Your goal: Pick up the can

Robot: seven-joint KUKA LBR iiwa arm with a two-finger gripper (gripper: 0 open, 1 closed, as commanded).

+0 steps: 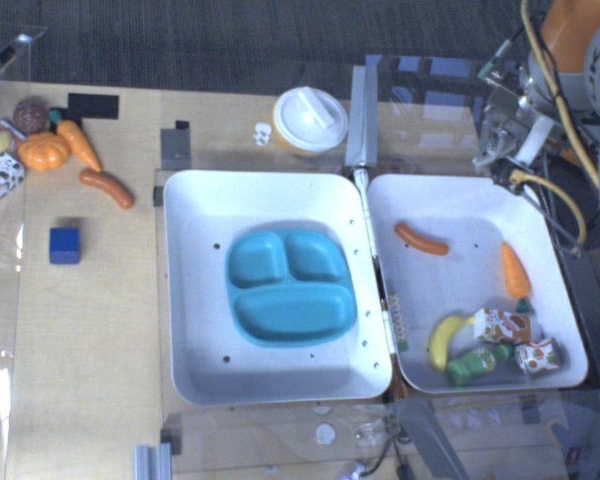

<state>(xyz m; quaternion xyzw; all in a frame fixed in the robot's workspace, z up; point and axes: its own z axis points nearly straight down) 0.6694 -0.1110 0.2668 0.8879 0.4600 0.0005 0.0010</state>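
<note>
While gripper [502, 146] hangs by R bin [470, 278] | 1 can [537, 356] | 1 banana [441, 339] | 1 carrot [514, 271] | grip state: can't tell

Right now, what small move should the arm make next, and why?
Probably bring the end effector toward the near right corner of the shallow white right bin, above the small printed can. It hangs at the bin's far edge, apart from the can, which lies crowded beside a printed carton and a green bottle.
</note>
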